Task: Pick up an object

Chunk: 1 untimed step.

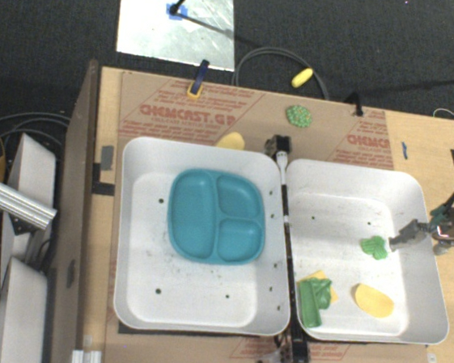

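Crowding the right bin (420,199): green lump (375,248) at the hand (404,236), grip state unclear, yellow piece (373,301) nearby.

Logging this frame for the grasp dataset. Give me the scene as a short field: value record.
left bin: holds a teal divided plate, roughly centred
right bin: holds three loose items
small green piece: mid-right of the right bin, beside the claw tip
green strip: near front-left corner, lying over a yellow scrap
yellow oval: front right of the bin, apart from the others
claw: reaching in over the right bin's right rim, next to the small green piece; grip state not readable
outside bins: green lump and yellow piece on the cardboard behind
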### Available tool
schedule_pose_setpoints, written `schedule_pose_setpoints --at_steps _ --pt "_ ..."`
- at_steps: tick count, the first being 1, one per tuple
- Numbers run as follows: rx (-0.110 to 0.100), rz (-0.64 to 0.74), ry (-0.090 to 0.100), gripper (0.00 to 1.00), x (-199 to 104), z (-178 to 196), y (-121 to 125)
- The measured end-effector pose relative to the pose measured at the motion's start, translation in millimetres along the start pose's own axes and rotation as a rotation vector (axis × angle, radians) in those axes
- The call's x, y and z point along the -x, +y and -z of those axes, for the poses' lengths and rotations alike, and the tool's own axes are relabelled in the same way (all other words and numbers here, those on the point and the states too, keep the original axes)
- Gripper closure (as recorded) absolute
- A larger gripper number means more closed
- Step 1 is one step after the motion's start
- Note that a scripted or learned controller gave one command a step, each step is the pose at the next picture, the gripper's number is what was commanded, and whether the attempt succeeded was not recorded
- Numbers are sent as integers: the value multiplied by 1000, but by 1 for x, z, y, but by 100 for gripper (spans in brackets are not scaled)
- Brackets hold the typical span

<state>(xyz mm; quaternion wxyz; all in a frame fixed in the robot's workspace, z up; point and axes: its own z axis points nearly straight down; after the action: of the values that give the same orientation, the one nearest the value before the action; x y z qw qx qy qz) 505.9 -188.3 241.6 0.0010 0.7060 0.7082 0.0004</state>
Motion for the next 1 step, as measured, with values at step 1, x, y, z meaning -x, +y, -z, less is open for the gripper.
schedule_pose_setpoints --at_steps 1 --pt "-1 4 -1 0 18 -80 70"
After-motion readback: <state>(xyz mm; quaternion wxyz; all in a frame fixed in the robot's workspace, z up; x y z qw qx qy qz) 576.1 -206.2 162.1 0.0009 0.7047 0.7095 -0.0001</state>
